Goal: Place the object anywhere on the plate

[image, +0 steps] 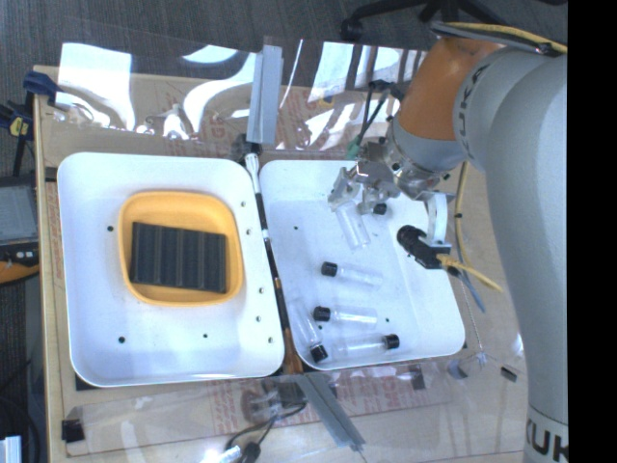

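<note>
Clear tubes with black caps lie in the right bin (pixel 439 331); the yellow plate (pixel 179 210) sits in the left bin (pixel 87 336).

The gripper (pixel 353 201) hovers over the right bin's far part, a clear tube (pixel 351 228) hanging between its fingers, long axis running toward the near edge. Loose tubes (pixel 359 317) lie mostly crosswise, caps to the left or right. The plate carries a dark ribbed insert (pixel 179 257). The bench (pixel 193 408) is clear-covered; dark carpet (pixel 145 8) lies beyond.

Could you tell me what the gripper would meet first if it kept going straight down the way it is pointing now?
Most likely the bare floor of the right bin. The gripper points down over the bin's upper part, apart from the nearest clear tube. Depth is hard to judge.
</note>
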Motion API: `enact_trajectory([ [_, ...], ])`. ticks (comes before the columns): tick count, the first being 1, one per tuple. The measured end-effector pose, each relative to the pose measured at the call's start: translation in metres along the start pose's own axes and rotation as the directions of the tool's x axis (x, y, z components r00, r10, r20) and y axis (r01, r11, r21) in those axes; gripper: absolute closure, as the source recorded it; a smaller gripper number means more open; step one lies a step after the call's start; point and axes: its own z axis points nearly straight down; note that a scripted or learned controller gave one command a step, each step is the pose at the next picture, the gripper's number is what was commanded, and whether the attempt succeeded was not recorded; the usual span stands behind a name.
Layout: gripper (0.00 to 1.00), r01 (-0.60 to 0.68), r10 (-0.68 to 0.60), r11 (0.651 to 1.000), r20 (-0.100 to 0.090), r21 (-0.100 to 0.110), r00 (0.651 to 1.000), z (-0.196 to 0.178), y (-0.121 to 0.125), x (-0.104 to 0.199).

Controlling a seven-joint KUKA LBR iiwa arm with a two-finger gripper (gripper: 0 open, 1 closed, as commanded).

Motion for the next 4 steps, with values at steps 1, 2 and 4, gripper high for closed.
enact_trajectory([
  [1, 1.0, 0.264, -0.264, 0.964, 0.0, 0.002, 0.964, 0.023, -0.018, 0.038],
  [2, 1.0, 0.296, -0.296, 0.955, 0.001, 0.001, 0.955, -0.024, -0.089, 0.102],
  [4, 0.0, 0.39, -0.39, 0.921, 0.001, 0.004, 0.921, 0.011, -0.089, 0.194],
])
